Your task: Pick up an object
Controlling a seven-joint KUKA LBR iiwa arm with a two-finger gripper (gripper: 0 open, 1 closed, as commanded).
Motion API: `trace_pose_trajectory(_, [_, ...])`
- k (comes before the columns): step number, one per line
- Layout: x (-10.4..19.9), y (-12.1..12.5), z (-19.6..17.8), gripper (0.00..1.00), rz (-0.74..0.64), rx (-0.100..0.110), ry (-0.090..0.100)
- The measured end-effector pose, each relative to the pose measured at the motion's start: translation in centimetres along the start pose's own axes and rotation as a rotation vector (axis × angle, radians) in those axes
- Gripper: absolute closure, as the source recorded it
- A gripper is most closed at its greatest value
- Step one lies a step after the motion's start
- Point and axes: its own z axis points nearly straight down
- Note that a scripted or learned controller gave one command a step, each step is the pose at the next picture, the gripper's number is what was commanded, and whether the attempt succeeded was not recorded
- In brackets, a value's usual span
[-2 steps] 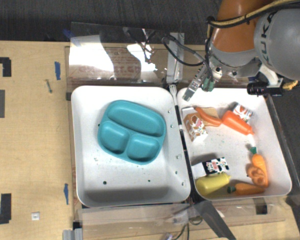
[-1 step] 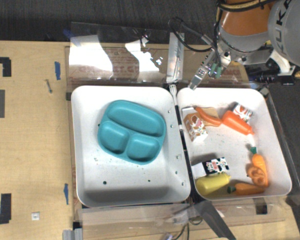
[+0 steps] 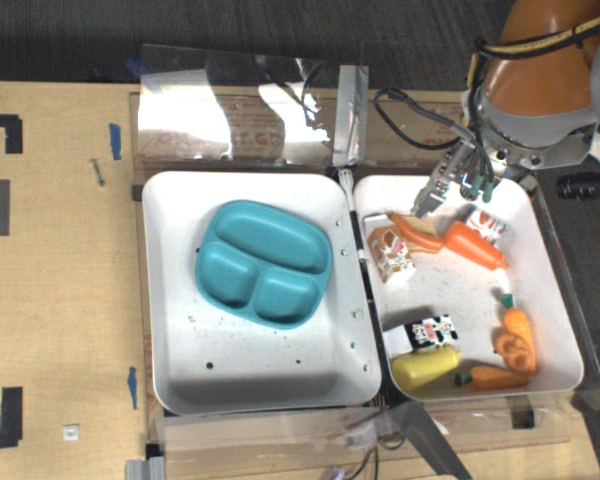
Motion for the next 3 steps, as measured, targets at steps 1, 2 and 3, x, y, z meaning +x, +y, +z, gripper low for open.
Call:
trace_pose_trajectory(1, [0.6, 3.9, 3.3, 1.00, -0.043, 0.000, 0.005])
trace_pose_trajectory(2, [0.5, 8.7, 1.1, 1.00, 0.067, -0.005, -0.003])
trace_pose_trajectory(3, [-1.0, 6.9, 0.6, 1.00, -0.100, -0.004, -0.006])
